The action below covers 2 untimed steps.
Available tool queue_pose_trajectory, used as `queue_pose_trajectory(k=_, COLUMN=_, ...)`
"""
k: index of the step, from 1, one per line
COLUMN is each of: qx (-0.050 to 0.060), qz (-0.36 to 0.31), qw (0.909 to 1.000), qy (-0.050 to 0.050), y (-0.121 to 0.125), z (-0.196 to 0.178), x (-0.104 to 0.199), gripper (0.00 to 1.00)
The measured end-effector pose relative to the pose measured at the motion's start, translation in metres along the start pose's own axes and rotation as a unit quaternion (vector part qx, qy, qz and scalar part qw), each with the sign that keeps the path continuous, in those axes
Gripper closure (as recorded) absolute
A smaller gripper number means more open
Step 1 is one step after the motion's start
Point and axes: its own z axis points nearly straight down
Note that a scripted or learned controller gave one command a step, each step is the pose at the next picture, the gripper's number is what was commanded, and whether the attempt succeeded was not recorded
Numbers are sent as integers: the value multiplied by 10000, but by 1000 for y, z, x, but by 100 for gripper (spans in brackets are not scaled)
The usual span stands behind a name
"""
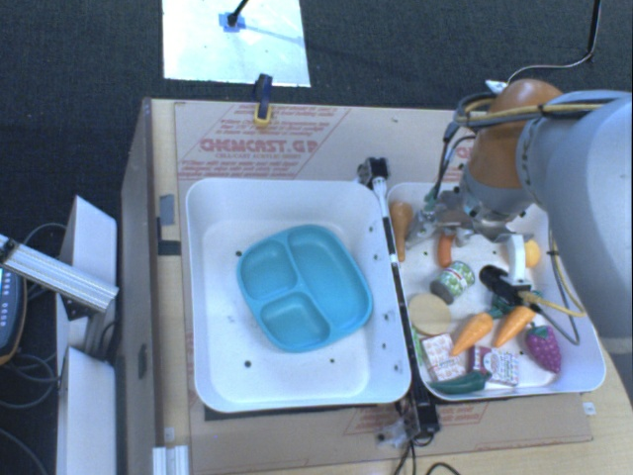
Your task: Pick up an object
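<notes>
Grey arm [574, 156] hides the right bin's [584, 369] far side; end effector [447, 228] state cannot be told.

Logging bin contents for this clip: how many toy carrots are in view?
2, both in the right bin: one carrot beside the round tan disc, another carrot next to the purple grapes. The arm may hide more.

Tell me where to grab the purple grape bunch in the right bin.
Probably grip the purple toy grape bunch across its narrow width near the middle, coming straight down. It lies flat and elongated near the right white bin's wall, with an orange toy carrot just to its left, so keep the fingers clear of that.
</notes>
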Motion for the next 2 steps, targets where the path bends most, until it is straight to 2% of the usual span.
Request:
queue_pose_trajectory(k=1, qx=-3, qz=-15, qw=10000, qy=0, y=1, z=-11, x=0, gripper=100)
queue_pose_trajectory(k=2, qx=-6, qz=-5, qw=10000, qy=13, y=-24, z=-101, x=52, gripper=100)
